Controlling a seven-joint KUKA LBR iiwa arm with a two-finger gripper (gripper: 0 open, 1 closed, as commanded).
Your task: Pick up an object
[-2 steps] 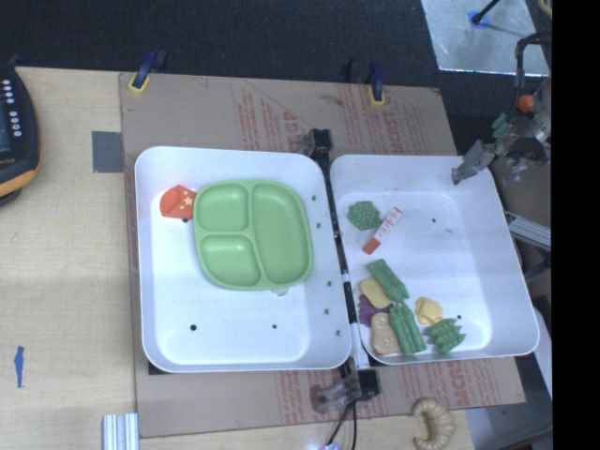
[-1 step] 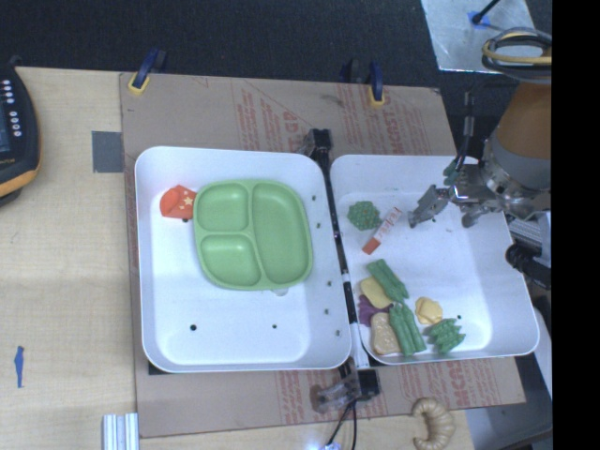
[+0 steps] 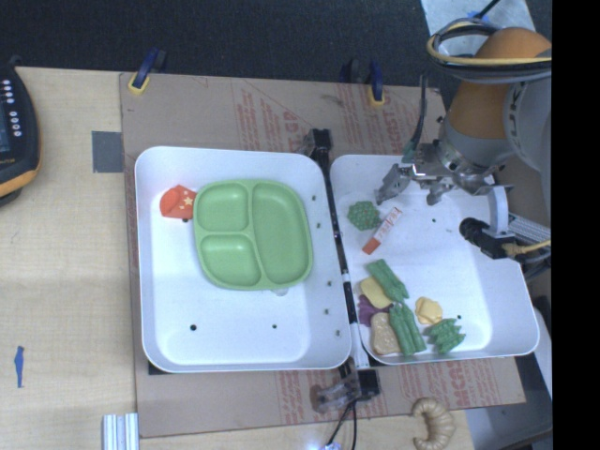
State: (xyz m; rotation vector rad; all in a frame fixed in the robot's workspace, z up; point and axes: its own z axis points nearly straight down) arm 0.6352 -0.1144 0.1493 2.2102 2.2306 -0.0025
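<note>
My gripper hangs over the far part of the right bin, its two fingers spread and nothing between them. Just left of and below it lie a dark green broccoli-like piece and a white tube with an orange end. At the bin's near left is a cluster of toy foods: a green pod, a yellow piece, a tan slice, a green bean bundle, a pale yellow lump and a green leafy piece.
The left bin holds a green divided plate and a red item at its far left corner. A tan curled object lies on the bench in front of the right bin.
</note>
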